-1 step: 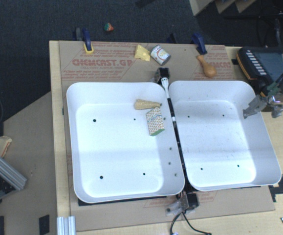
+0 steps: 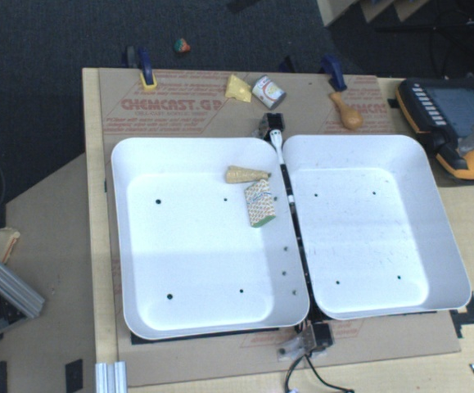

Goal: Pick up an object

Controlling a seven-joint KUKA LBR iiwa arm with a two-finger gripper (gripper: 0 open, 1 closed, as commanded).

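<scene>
Yellow wedge [image 2: 238,88] beside small box [image 2: 268,92]

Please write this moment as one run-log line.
left bin: tan cone-shaped piece beside patterned packet, upper right part | right bin: white | nothing lifted yet

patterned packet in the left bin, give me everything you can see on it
The small flat packet with a green-and-white checked pattern looks like a soft pouch or wrapped sachet, roughly rectangular, lying flat on the floor of the left white bin near its upper right corner. Its long side runs about top to bottom in the view, slightly tilted. Its top end touches or nearly meets the tan cone-shaped piece above it. Print too small to read.
</scene>
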